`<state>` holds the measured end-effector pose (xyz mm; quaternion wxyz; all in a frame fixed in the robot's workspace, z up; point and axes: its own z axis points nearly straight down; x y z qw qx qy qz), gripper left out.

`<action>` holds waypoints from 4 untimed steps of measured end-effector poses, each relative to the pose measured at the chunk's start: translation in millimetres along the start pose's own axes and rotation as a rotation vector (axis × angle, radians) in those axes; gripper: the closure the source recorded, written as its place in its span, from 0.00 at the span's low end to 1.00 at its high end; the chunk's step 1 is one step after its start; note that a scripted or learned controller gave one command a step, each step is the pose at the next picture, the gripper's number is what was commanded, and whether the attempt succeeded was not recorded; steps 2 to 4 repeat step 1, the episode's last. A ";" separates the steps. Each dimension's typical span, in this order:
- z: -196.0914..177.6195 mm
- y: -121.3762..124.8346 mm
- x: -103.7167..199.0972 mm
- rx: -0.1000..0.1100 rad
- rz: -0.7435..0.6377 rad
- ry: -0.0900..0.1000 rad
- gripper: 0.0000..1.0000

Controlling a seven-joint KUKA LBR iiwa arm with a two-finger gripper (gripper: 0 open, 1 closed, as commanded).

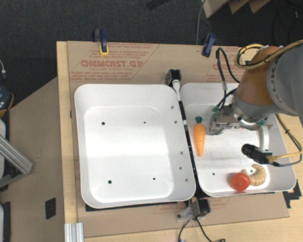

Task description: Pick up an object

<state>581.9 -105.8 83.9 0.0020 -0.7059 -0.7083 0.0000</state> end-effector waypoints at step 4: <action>-107.3 1.4 26.0 -0.013 0.000 -0.004 1.00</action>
